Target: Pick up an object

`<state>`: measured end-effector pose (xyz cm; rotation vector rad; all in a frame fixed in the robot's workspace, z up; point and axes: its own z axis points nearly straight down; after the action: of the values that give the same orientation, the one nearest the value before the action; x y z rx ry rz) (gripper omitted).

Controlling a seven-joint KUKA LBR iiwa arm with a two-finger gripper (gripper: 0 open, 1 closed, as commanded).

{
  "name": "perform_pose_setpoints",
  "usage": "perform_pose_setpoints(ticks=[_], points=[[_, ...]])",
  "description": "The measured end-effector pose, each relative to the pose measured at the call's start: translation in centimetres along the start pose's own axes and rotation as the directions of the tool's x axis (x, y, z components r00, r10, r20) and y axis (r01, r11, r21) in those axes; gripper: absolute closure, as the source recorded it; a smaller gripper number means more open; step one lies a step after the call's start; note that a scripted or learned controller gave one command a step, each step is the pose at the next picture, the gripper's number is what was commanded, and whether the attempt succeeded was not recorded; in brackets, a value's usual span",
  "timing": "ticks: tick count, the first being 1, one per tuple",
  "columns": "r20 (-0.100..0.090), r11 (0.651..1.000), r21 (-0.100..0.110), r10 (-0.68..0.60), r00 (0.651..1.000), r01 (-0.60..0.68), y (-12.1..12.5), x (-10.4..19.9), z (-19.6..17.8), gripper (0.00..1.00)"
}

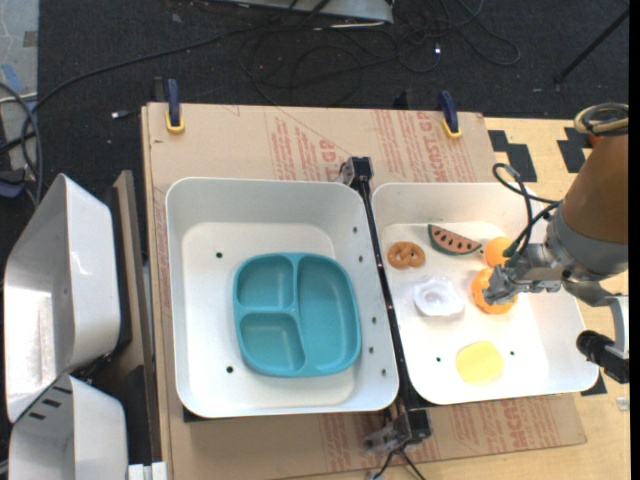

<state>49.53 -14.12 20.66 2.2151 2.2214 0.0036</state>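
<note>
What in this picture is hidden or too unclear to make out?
- Gripper, camera view: blurred and small against the orange object, so a grip cannot be judged.
- Orange object: its upper part is covered by the gripper; its kind is unclear.
- Small white object: too pale against the right bin to identify.
- Arm: cut off by the right edge.

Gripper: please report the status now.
Gripper low in right bin, on orange object. Grasp unconfirmed. White object beside it.
</note>
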Motion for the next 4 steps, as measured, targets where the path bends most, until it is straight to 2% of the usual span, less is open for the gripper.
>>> perform_pose_setpoints(ticks=[1, 2, 3, 4], points=[[0.000, 1.000, 0.002, 0.000, 1.000, 0.000, 0.1, 0.0, -2.2, 1.00], [-0.003, 1.000, 0.005, -0.005, 1.000, 0.005, 1.3, 5.4, -1.5, 1.00], [-0.002, 1.000, 0.002, -0.005, 1.000, 0.005, 3.3, 10.5, -2.7, 1.00], [-0.002, 1.000, 0.002, -0.006, 1.000, 0.006, 6.3, 15.4, -2.6, 1.00]])
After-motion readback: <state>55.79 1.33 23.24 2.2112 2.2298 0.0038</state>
